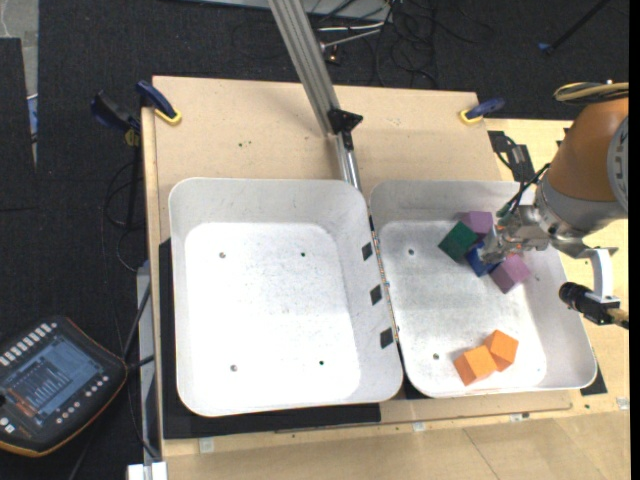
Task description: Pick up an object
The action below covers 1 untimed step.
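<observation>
The claw (503, 238) is low in the right bin (560, 318), among a cluster of blocks; whether it is released or clenched cannot be told. A dark blue block (480, 260) lies just beside the claw, a green cube (460, 241) beyond that, and purple blocks (511, 272) on either side. Two orange blocks (486, 358) sit well apart from the claw, toward the bin's front. The left bin (265, 293) rests alongside on the tabletop (260, 128).

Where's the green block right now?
The green block sits in the right bin, toward its upper middle, beside a purple block and just left of the gripper.
</observation>
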Tool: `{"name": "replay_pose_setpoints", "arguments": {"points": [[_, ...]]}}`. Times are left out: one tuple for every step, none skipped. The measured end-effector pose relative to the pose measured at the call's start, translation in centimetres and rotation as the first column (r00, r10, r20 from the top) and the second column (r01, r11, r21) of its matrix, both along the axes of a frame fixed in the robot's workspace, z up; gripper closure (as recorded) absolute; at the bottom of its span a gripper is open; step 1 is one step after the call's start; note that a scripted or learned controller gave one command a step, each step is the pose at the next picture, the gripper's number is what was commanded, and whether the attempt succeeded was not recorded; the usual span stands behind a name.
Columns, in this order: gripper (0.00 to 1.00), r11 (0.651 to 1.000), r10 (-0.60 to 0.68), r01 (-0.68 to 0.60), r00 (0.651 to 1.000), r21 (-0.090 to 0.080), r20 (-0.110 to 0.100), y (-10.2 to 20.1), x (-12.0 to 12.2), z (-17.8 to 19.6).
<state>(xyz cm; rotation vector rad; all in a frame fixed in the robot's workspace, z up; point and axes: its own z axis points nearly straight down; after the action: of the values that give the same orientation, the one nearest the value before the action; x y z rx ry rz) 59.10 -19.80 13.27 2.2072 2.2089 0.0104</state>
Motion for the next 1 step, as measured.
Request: {"name": "replay_pose_setpoints", "arguments": {"points": [[1.0, 1.0, 0.001, -0.001, 1.0, 0.006, -0.013, -0.19, 0.21, 4.29]]}}
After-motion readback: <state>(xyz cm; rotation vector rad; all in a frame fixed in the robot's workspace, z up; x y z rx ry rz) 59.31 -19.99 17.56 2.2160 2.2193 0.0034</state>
